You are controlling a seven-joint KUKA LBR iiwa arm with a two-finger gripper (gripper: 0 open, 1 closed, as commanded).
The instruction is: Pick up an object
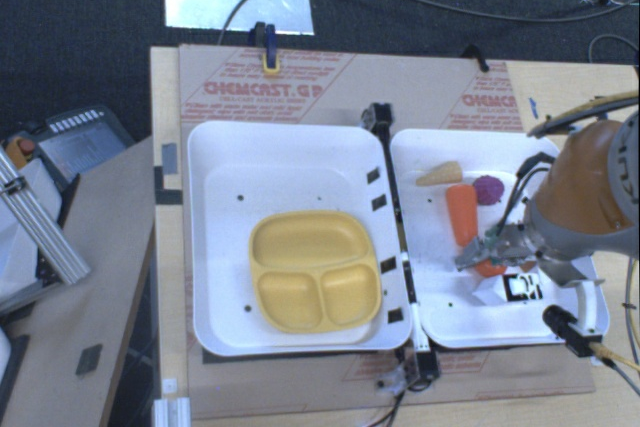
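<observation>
The right bin [440, 320] holds an orange carrot-shaped piece [461, 211], a small purple object [488, 188] and a pale tan wedge [440, 175]. My gripper [484, 257] reaches in from the right and hangs low over the bin floor, just below the near end of the orange piece. A small red-orange bit [490, 269] peeks out right under the gripper; whether it is held is hidden. The grey wrist and orange band [590, 177] cover the bin's right part.
A yellow divided plate [315, 272] lies in the left bin [215, 215]. A black-and-white marker tag [521, 288] sits on the right bin floor near the gripper. Black clips line the divider [392, 215] between the bins. Cables run across the right side.
</observation>
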